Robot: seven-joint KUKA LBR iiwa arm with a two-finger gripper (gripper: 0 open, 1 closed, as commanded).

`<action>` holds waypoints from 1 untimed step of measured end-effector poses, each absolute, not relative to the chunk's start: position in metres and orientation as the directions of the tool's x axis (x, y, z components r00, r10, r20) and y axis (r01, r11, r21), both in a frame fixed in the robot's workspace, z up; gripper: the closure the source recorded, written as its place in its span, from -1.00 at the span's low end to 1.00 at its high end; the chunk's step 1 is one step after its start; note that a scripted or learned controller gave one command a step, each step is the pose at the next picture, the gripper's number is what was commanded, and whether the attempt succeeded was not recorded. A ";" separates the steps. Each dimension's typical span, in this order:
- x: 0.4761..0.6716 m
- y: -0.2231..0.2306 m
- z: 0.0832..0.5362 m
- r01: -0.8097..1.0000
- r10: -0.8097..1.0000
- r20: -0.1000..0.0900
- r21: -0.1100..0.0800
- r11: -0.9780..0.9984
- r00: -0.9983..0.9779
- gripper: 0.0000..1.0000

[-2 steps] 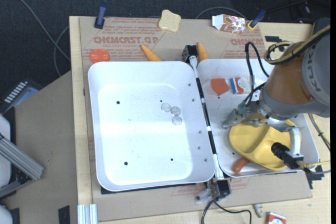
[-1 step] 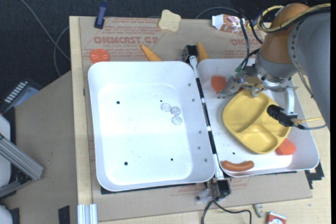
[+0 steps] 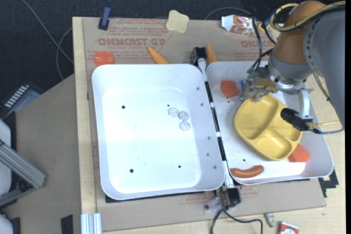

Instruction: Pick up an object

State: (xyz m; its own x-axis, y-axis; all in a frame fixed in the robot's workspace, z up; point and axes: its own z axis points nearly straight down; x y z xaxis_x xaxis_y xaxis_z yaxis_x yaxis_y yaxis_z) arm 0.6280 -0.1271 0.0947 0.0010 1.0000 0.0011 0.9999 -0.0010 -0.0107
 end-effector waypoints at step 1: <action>0.589 -0.074 0.202 1.000 1.000 0.001 0.001 0.001 -0.002 1.00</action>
State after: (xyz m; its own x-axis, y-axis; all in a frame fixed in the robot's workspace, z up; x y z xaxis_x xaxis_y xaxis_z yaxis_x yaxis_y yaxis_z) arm 0.5894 -0.0743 0.2018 -0.0015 1.0000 0.0005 1.0000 0.0015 0.0012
